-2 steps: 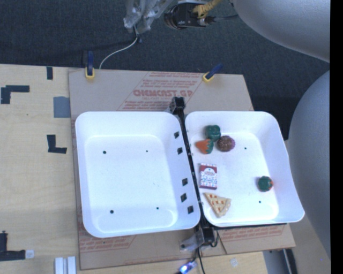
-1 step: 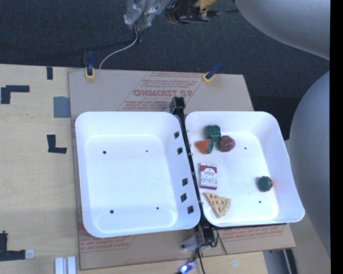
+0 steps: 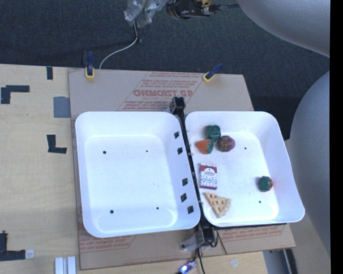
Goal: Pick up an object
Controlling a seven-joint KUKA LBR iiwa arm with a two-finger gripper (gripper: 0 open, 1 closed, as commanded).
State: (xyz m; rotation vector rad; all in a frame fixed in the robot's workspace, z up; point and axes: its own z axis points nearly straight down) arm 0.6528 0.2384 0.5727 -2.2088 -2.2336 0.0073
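Contents, right bin (image 3: 278, 134): green piece (image 3: 213, 131), brown ball (image 3: 225, 143) and orange piece (image 3: 204, 145) touching in a cluster; red card (image 3: 208, 176); waffle wedge (image 3: 217, 204); green ball (image 3: 265, 183) apart. Gripper (image 3: 140, 12) at top edge, blurred; opening and contents cannot be told. Risks: clustered pieces jostling; flat card evading fingers.

The arm (image 3: 300, 27) shows as a blurred grey bulk cut off by the top and right edges. The gripper (image 3: 142, 12) at the top edge is blurred and partly cropped, its fingers unreadable. The print on the small red packet (image 3: 208, 176) is too small to read
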